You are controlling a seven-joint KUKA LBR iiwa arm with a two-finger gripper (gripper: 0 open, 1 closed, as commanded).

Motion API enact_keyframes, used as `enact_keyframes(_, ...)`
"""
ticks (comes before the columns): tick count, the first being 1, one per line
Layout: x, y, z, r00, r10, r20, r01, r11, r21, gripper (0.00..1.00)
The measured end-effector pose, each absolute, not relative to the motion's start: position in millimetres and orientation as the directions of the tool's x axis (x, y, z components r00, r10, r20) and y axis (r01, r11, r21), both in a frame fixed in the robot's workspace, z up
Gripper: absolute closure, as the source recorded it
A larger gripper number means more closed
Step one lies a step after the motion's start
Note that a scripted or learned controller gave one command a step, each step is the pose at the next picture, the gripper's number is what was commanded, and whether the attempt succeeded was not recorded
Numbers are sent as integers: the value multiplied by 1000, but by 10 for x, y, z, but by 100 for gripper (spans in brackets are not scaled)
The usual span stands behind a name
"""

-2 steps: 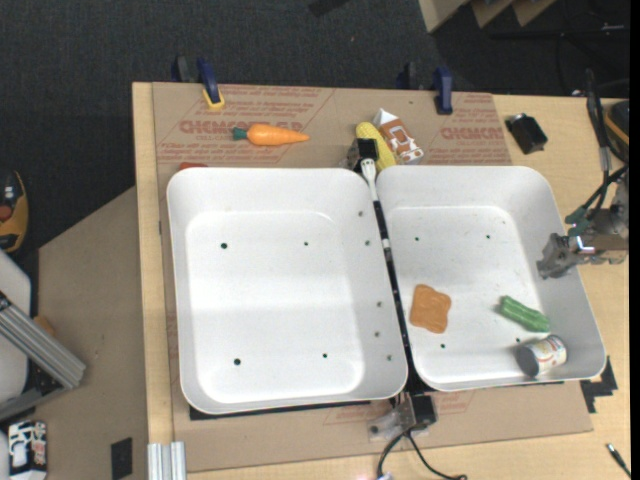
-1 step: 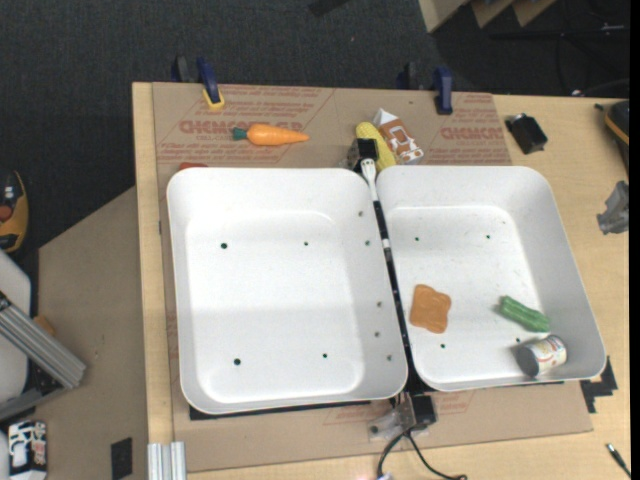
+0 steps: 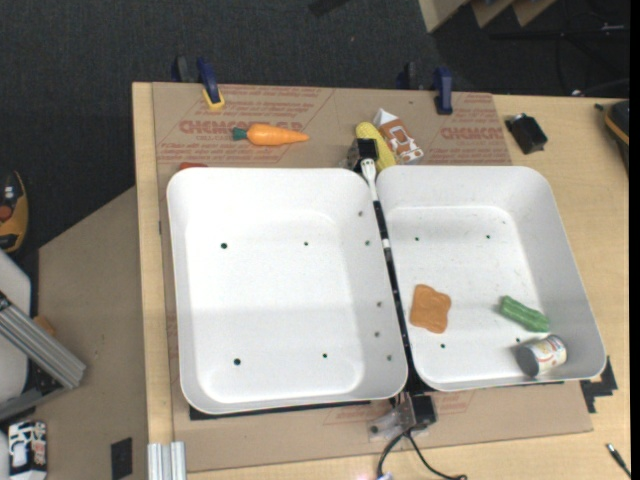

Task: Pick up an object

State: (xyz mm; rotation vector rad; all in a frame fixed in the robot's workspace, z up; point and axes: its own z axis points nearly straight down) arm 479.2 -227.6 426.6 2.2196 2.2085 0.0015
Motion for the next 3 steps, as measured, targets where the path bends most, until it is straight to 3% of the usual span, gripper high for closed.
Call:
enact_keyframes(1, 4784, -1601, 3010, -4, 1000, 6, 1000, 5, -11, 100)
enact_keyframes(2, 4793, -2145, 5072, 3, 1000, -10, 1000, -3, 21, 100)
enact_keyframes(3, 4799, -1823, 5327, -3, 1000, -3, 1000, 3, 8, 100)
